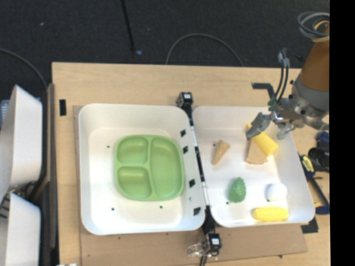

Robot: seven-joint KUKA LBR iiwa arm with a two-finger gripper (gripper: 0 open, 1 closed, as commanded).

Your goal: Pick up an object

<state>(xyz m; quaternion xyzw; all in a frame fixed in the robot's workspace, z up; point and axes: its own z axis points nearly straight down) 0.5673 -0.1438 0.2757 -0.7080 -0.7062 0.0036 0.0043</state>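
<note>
Lowest in the frame, a yellow oblong piece (270, 214) lies along the lower edge of the right bin (233, 118), and just above it sits a small white ball (275, 192). To their left, in the lower middle of that bin, is a green knobbly lump (237, 190). Higher up, toward the bin's centre, a tan cone (220, 151) lies on its side, and to its right a tan wedge (256, 153) rests with a yellow block (265, 144) touching its upper right side.

The tool (275, 123) hangs at the upper right of the frame, over the far right part of that bin and just above the yellow block, with the arm's orange band (317, 65) rising behind it. Its fingers look spread apart with nothing between them, though they blur somewhat against the bin.

The yellow block seems the likeliest target, being nearest below the tool. To take it well, I would judge the tool should descend straight and set its fingers across the block's short sides, keeping clear of the wedge leaning against it, since a finger landing on the wedge could push both away. Closing low on the block would help.

In the left bin (94, 126) lies a green divided tray (149, 167), with nothing visible in its three compartments.
</note>
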